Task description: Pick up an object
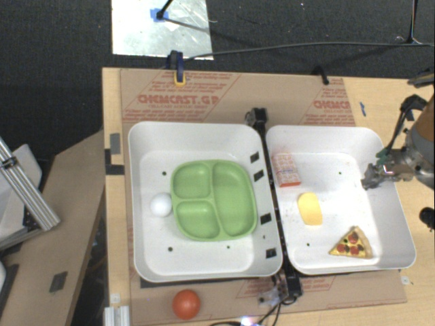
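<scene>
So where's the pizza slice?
The pizza slice lies in the right bin's near corner, just past the yellow block.

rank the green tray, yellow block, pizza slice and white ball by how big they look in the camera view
1. green tray
2. pizza slice and yellow block, too close to separate
3. white ball

Two white bins [204,136] of smooth, faintly glossy plastic are seen on a bench [231,94] covered with matt brown printed cardboard. A green divided plate [213,200] of smooth plastic with a soft sheen is shown. A crinkled, shiny foil-like sheet [162,19] is laid on dark, matt, rough-textured flooring [54,60]. Ribbed bare metal is seen on a rail [27,189] at the left.
</scene>
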`<state>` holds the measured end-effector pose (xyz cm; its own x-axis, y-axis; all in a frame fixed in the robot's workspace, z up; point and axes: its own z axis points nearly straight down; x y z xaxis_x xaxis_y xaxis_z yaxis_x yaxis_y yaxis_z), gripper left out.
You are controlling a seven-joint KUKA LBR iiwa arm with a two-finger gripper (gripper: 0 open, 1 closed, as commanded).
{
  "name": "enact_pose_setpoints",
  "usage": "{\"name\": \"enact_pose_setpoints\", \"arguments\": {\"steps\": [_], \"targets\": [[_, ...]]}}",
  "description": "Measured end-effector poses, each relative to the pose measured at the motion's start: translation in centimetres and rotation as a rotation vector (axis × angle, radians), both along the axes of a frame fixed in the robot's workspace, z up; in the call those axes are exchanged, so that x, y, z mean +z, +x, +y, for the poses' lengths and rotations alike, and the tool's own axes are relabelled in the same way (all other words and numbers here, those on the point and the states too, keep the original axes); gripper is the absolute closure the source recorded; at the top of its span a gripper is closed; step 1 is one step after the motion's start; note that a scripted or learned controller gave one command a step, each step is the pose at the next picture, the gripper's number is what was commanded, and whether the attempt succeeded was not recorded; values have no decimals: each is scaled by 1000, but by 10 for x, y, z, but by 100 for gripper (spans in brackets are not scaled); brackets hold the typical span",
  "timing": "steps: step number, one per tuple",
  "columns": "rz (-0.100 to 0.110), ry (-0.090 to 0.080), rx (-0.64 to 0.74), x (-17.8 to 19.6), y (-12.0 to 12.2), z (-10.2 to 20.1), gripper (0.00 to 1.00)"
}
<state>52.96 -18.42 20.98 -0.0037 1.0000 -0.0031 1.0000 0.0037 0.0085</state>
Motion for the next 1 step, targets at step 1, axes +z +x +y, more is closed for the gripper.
{"name": "enact_pose_setpoints", "arguments": {"steps": [1], "targets": [[2,1,1,44,4,1,100]]}}
